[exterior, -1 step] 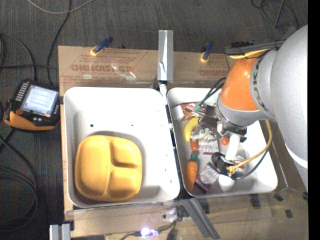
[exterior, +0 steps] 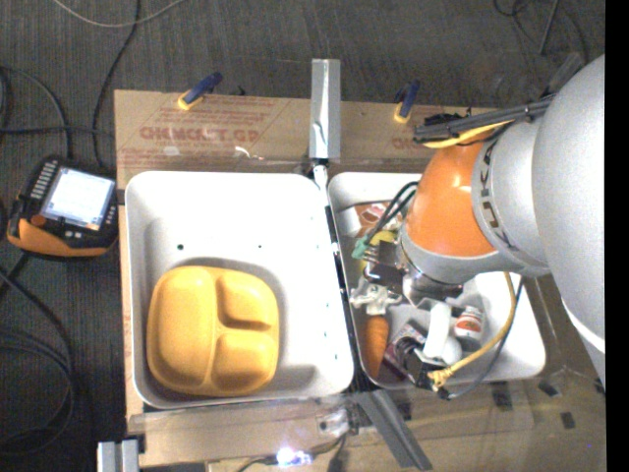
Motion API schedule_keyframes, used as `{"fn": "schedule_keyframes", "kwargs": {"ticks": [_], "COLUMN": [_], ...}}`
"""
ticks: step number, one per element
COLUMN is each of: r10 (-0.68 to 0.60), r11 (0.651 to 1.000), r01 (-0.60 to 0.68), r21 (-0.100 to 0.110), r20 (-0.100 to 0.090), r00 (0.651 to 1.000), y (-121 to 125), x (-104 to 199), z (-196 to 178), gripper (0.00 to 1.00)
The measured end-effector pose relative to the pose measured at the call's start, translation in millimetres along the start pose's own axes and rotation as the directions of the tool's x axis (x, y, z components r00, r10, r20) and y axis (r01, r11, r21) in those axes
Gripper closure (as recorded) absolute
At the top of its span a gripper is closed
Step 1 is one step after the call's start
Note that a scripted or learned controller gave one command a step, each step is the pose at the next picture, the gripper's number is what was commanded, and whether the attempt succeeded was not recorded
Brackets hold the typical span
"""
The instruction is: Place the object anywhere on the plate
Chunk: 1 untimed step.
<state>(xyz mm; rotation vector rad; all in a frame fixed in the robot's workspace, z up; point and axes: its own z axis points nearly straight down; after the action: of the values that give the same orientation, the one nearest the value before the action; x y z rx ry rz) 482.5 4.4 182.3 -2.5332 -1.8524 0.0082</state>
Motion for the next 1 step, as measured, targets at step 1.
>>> {"fn": "schedule_keyframes", "kwargs": {"ticks": [1], "r10": [-0.186], "r11": [0.983], "r01": [0.186], "r21": [-0.003], "r20": [0.000], "r00": [0.983], "y": [-15.7], "x": [52.1], "z": [-58.1], "gripper": [1.00]}}
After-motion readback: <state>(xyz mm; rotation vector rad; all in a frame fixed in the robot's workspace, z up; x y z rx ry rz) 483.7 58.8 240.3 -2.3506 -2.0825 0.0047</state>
